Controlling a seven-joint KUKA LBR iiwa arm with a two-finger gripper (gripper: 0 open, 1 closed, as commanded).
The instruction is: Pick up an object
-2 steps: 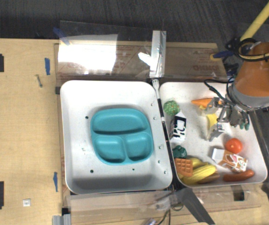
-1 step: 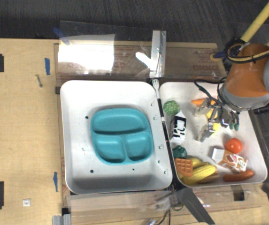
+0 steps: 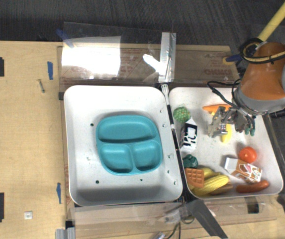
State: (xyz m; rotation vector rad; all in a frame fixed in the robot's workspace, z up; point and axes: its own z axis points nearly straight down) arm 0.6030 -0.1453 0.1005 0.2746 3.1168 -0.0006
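Note:
The right bin (image 3: 271, 148) holds several toy foods. My gripper (image 3: 221, 125) hangs low over the bin's upper middle, below the arm's orange band (image 3: 264, 78). A small yellow piece (image 3: 226, 133) lies right at the gripper's tip, partly hidden by it. An orange carrot-like piece (image 3: 215, 108) sits just above the gripper. To its left are a green round piece (image 3: 181, 114) and a black-and-white carton (image 3: 189, 136). A red tomato (image 3: 247, 154) lies lower right of the gripper.
The left bin (image 3: 77, 133) bears a teal divided plate (image 3: 129, 143). Along the right bin's front lie a waffle (image 3: 194, 176), a yellow banana (image 3: 215, 183), a white block (image 3: 230, 162), a printed carton (image 3: 249, 172), a brown sausage (image 3: 252, 186) and a dark green piece (image 3: 190, 160).

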